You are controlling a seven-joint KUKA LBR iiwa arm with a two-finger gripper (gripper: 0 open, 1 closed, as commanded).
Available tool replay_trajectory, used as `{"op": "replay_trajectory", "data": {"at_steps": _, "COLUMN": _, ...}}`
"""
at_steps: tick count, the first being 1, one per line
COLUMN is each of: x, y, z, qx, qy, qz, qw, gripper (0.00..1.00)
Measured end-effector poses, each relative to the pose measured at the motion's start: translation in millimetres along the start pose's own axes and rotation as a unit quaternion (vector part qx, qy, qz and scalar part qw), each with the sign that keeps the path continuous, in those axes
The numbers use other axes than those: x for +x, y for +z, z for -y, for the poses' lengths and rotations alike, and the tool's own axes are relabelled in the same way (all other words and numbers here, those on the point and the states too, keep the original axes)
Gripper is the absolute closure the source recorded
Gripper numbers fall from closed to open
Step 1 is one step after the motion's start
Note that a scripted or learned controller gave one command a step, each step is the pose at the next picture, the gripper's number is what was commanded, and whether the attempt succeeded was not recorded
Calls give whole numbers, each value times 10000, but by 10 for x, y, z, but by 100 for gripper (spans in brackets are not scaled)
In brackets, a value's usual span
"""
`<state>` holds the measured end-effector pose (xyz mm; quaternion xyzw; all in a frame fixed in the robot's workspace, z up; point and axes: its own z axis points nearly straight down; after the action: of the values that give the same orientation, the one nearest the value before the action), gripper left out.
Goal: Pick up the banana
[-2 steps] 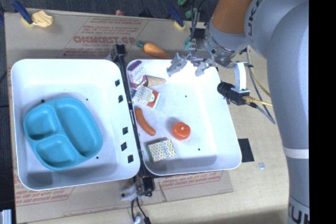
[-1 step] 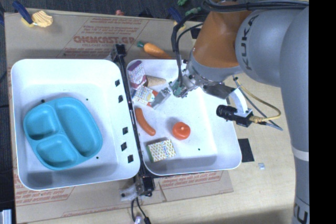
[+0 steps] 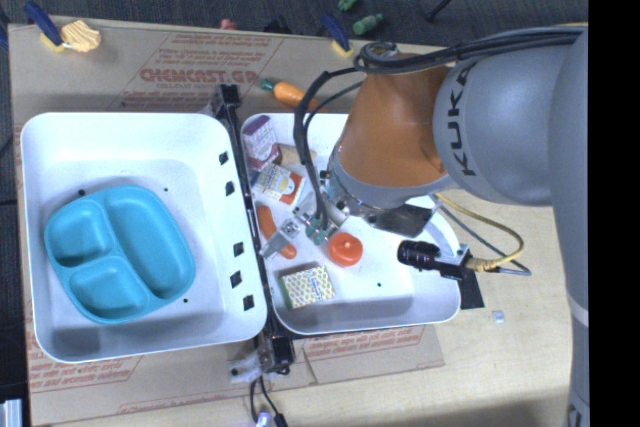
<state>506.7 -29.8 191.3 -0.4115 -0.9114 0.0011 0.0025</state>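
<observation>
The grey arm leans over the right bin, its gripper low among the clutter at the bin's 9 o'clock side. From this angle it cannot be told whether the claw is apart or together, and nothing can be seen held in it.

Where the banana lies cannot be told. The likeliest guess is that it sits under the arm's orange band, toward the bin's 12 o'clock.

Around the gripper:
- A carrot lies at its 9 o'clock, just beside it.
- A round orange toy sits at its 4 o'clock.
- A printed box lies at its 6 o'clock.
- A packet lies at its 11 o'clock, with a purple can beyond it.

The left bin holds a blue tray, well apart from the work.

The step in hand looks like a search and approach. To do it well:
- The arm would first need to rise clear so the fruit can be found.
- The claw should open wide and come down straight over the banana's middle, across its width rather than along its curve.
- The carrot and toy crowd the gripper, so a slanted descent risks clamping the wrong thing or pushing the fruit against the bin's wall.
- The grip should be confirmed before lifting.
</observation>
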Motion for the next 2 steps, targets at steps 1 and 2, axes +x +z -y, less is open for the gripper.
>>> {"op": "replay_trajectory", "data": {"at_steps": 1, "x": -566, "y": -10, "z": -404, "qx": -13, "qy": -817, "qz": 21, "qw": 9967, "gripper": 0}}
{"op": "replay_trajectory", "data": {"at_steps": 2, "x": 380, "y": 1, "z": 76, "qx": 0, "qy": -2106, "qz": 3, "qw": 9776, "gripper": 0}}
